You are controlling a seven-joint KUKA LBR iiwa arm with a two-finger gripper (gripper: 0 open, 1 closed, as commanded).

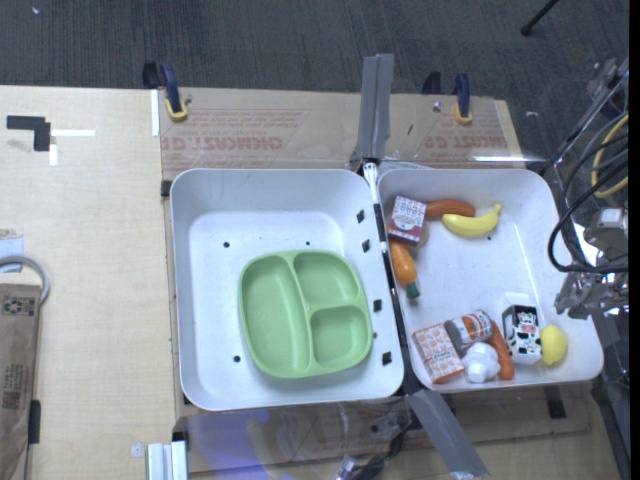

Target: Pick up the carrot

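Looking down at the bench, we're seeing the small orange carrot with a green tip lying in the right white bin, hard against its left wall, just below a little red-and-white carton. The metal gripper is hanging at that bin's right rim, well apart from the carrot; we can't tell its state. A green divided plate is sitting in the left white bin.

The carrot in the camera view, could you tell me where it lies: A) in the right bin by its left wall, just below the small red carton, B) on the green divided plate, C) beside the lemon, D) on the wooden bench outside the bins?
A: the carrot lies in the right bin against its left wall, just below the red carton.
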